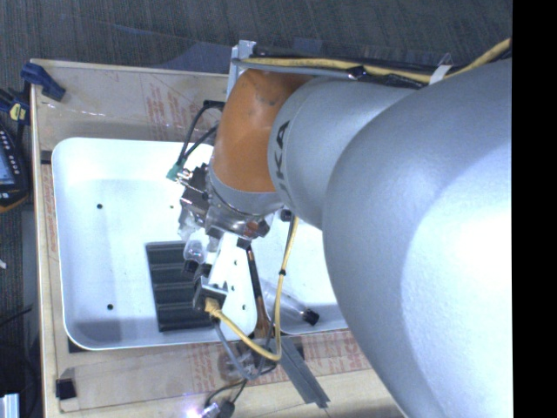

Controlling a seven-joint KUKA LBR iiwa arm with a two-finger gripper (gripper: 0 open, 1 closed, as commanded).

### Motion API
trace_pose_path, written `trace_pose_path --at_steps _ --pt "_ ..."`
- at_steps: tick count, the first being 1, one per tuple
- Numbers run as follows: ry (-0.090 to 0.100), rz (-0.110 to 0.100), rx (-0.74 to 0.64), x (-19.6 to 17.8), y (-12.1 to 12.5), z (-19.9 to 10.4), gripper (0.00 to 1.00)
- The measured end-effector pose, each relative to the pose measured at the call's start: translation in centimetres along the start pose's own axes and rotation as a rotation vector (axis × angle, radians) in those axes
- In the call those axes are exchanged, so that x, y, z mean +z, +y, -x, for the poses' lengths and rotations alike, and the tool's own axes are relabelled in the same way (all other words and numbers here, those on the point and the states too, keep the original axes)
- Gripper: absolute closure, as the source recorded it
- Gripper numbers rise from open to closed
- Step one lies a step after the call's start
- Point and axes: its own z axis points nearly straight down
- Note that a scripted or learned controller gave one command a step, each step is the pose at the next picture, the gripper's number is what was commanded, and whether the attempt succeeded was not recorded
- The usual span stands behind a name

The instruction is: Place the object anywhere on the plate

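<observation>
Gripper: two-finger gripper (198,264) hangs low over the bin, right above the object; from here I cannot tell its state.
Object: dark, ribbed, rectangular block (174,290) lies flat on the bin floor, toward the near wall, its right edge under the gripper assembly.
Bin: shallow white plastic bin (96,233) sits on the bench, lit brightly at its far side.
Arm: big grey arm with orange band (252,138) covers the right side.
Cable: yellow cable (248,342) loops down beside the wrist.

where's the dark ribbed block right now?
In the camera view the dark ribbed block lies on the floor of the left white bin, near its front edge, directly beside and partly under the arm's tool.
</observation>
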Motion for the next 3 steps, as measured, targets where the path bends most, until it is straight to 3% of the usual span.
trace_pose_path --at_steps 1,2,3 --pt "-0.003 -0.001 0.03 6.1 -5.2 -3.3 1.0" --pt "0.001 0.001 0.057 0.5 -3.2 -0.1 1.0" --pt "0.001 0.001 0.057 0.5 -3.2 -0.1 0.0"
